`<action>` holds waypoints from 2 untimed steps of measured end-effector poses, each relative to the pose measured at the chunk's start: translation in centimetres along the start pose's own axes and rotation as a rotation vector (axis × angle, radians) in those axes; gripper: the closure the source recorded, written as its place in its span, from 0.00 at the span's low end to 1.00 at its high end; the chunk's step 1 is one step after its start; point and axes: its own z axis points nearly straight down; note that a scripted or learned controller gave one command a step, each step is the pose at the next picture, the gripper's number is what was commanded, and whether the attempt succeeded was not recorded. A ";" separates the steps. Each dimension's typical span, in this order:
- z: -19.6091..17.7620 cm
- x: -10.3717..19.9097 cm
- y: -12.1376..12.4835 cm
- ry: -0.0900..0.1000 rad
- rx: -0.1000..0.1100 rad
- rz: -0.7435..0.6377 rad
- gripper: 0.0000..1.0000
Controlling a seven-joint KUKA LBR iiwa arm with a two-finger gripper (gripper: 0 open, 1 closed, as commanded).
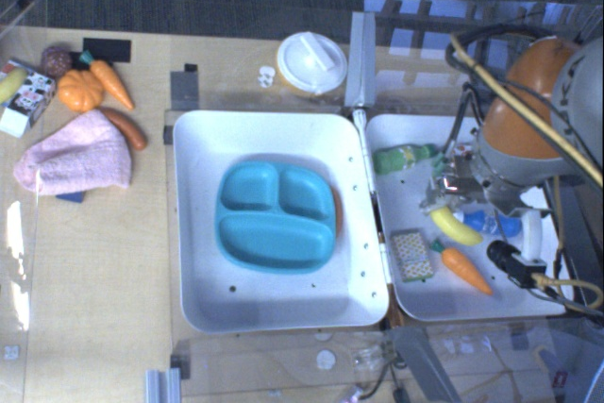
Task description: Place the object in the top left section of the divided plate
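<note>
Two shallow white bins are seen from above, side by side on a wooden bench. In the left bin point(198, 288) a blue divided plastic plate point(276, 214) lies near the middle, with two small sections at the top and one long section below. In the right bin point(415, 297) a grey arm with an orange band point(540, 104) is lowered from the right, and its metal two-finger gripper point(451, 187) is placed just above a yellow toy banana point(456, 226). Whether the tool is spread or pinching anything cannot be told. Near the banana lie an orange toy carrot point(464, 269), a green plastic bottle point(404, 157) and a small patterned sponge point(413, 256). A pink folded cloth point(75, 156) rests on the bench, well to the left.
</note>
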 end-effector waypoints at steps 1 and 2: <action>0.1 13.8 2.6 0.000 0.001 -0.095 1.00; 0.1 13.8 2.6 -0.001 0.002 -0.095 0.00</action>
